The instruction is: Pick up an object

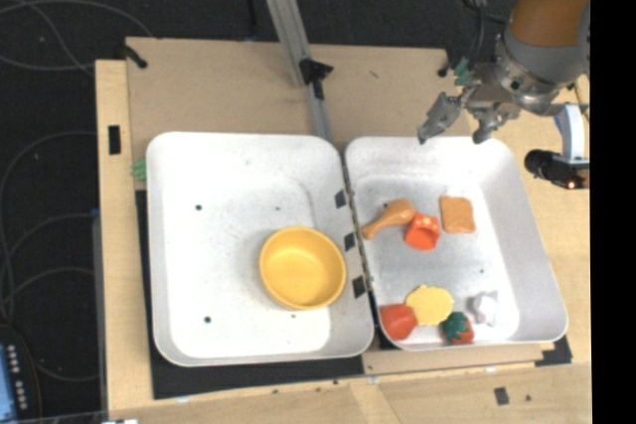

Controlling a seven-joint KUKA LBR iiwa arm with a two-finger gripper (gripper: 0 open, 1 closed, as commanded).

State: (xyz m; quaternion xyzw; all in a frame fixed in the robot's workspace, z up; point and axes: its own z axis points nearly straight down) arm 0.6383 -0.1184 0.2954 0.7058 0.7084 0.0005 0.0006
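Two white bins are sitting side by side on a tan bench. Seven small objects are lying in the right bin, including an orange pepper. One yellow bowl is lying in the left bin. Above the right bin's far edge, the gripper is hanging with fingers spread, holding nothing.

The arm reaches in from the upper right, its orange band above a grey wrist. The gripper points down and to the left, its two fingers spread apart with nothing between them.
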